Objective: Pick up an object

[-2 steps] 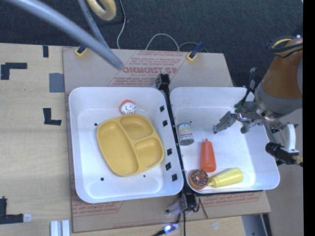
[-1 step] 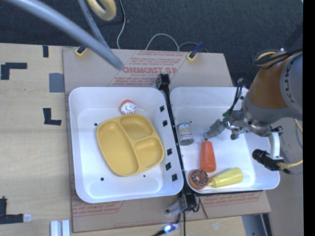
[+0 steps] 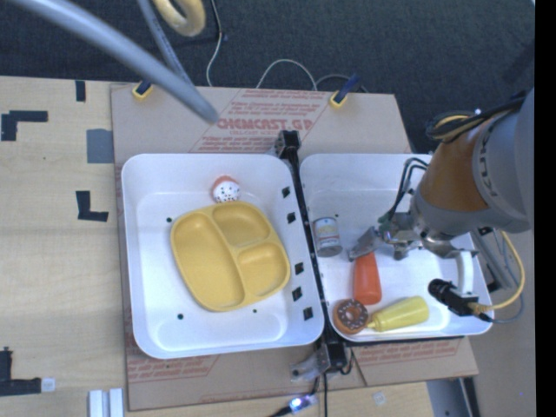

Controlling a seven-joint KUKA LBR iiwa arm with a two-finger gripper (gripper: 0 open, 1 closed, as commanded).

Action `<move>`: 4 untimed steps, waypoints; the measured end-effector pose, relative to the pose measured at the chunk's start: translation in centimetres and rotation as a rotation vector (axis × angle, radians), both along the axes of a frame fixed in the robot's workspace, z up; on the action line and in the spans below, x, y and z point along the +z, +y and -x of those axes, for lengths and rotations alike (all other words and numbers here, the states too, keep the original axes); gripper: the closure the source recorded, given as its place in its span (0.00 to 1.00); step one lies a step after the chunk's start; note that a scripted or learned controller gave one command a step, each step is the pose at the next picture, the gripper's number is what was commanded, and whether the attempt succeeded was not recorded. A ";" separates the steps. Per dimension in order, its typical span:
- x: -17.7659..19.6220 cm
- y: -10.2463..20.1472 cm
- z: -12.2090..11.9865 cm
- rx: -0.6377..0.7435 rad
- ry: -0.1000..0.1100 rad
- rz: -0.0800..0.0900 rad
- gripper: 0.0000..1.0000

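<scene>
Nearest the lens, the gripper point(image 3: 365, 248) is positioned directly above the top end of the orange object point(image 3: 367, 280), whose long axis runs up-down in the right bin point(image 3: 347, 170); jaw state cannot be determined.

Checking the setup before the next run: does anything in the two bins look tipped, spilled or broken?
Nothing stands out. The yellow plate lies flat in the left bin, a small spotted ball beside it. In the right bin, the can, orange bottle, yellow bottle and donut look intact.
</scene>
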State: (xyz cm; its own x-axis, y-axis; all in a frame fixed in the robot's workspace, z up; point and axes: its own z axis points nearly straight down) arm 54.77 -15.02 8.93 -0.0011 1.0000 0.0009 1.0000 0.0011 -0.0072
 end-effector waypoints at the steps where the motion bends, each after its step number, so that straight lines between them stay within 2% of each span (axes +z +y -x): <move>1: 1.3 0.0 -0.1 0.002 -0.003 0.001 1.00; 3: 12.9 -0.2 -0.2 0.001 -0.011 0.002 1.00; 4: 14.7 -0.1 -0.3 0.001 -0.009 0.001 1.00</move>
State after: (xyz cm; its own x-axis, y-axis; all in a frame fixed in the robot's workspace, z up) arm 55.05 -15.17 23.59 -0.0017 1.0000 -0.0005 1.0000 0.0017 0.0014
